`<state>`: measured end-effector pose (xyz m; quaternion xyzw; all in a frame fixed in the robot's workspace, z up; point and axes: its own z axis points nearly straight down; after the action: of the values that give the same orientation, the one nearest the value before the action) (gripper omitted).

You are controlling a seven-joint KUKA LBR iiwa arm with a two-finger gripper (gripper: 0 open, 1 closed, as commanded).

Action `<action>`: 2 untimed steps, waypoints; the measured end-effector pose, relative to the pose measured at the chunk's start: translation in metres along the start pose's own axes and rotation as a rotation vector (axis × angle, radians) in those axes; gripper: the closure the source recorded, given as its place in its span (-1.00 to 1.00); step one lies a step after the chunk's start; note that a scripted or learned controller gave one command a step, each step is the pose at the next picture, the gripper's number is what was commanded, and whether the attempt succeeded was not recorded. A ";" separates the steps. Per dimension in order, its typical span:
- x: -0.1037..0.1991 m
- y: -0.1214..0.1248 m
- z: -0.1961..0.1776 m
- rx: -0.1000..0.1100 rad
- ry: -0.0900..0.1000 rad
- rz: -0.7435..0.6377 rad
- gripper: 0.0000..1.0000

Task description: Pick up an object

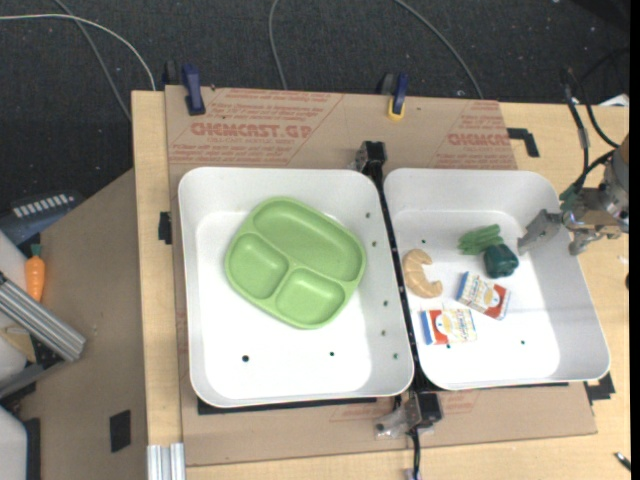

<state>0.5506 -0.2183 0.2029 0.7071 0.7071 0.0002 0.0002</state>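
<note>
gripper (552, 230) at right edge of frame, over right bin's (575, 353) far rim; fingers apart, nothing between them | targets mid-right: green toy (490, 249), croissant (421, 274), two small cartons (483, 294) | risk: items crowd together; closing may nudge a neighbour or clip the bin wall

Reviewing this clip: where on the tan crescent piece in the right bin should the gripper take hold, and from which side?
Grip the tan crescent across the middle of its curved band, coming straight down from above. It lies flat, the band looks narrowest there, and it lies apart from the small cartons, though the bin wall on its left is close.
</note>
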 end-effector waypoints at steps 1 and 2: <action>0.020 0.059 -0.008 -0.001 -0.001 -0.003 -1.00; 0.064 0.055 -0.035 -0.003 0.000 -0.004 -1.00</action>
<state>0.6056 -0.1545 0.2377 0.7057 0.7085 0.0013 0.0011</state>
